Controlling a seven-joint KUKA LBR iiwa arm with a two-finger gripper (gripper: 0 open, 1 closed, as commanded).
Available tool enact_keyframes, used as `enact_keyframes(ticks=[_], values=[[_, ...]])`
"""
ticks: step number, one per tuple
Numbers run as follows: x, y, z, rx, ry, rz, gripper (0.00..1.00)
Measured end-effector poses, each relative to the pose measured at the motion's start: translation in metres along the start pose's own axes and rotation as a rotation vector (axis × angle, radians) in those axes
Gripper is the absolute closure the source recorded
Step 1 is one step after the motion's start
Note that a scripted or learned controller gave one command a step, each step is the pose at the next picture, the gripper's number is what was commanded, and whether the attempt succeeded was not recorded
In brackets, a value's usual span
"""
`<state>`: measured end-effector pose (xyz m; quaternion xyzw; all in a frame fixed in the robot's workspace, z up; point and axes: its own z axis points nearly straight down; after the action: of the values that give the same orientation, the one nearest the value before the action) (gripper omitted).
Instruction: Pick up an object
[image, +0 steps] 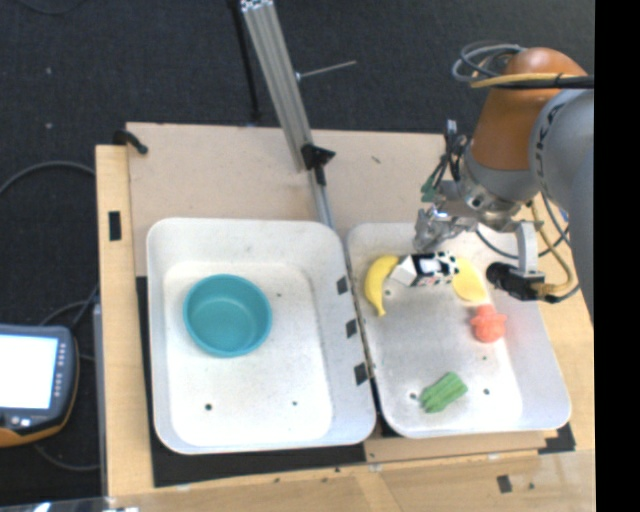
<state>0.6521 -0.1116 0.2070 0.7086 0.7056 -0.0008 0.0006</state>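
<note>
Over the right bin (540, 400) my end effector (432, 262), grip state unclear, hangs between banana (379, 283) and lemon (468, 284); I should centre on one before descending.

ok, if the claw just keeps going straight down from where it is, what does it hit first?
Probably the small black-and-white object right under the claw, lying between the banana and the yellow piece in the right bin. Depth is hard to judge from this slanted view, so it could land on bin floor beside it.

Two white bins (250, 240); one teal bowl (228, 315); four toy foods (380, 282).
</note>
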Motion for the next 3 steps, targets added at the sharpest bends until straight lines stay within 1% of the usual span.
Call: enact_keyframes(ticks=[1,2,3], values=[[0.047,-0.003,-0.010,0.000,0.004,-0.010,1.00],[0.101,-0.006,-0.015,0.001,0.005,-0.012,1.00],[0.152,0.001,-0.032,-0.003,0.004,-0.012,1.00]])
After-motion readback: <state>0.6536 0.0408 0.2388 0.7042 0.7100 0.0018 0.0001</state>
